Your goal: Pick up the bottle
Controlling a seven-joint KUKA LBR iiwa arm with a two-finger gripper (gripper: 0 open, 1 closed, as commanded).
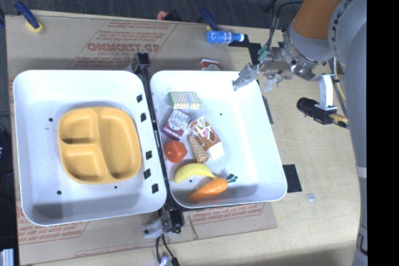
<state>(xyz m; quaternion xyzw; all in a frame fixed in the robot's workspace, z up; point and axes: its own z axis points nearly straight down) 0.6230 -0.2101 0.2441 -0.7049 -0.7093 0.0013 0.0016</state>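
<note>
counter [312,209]: carries two white bins
bottle [223,37]: blue, lying outside the bins, so unreachable inside them
end effector [246,79]: over right bin [262,152] rim, finger state unclear

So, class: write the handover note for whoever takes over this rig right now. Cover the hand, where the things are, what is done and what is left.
Hand: over the far right corner of the right bin; nothing seen between its fingers, open or shut unclear.
Bottle: blue, lying on its side on the cardboard beyond the right bin, outside both bins.
Right bin: small packets, tomato, banana, carrot.
Left bin: yellow tray.
Done: nothing yet; bottle not lifted.
Left: reach the bottle, grip it, raise it.
</note>
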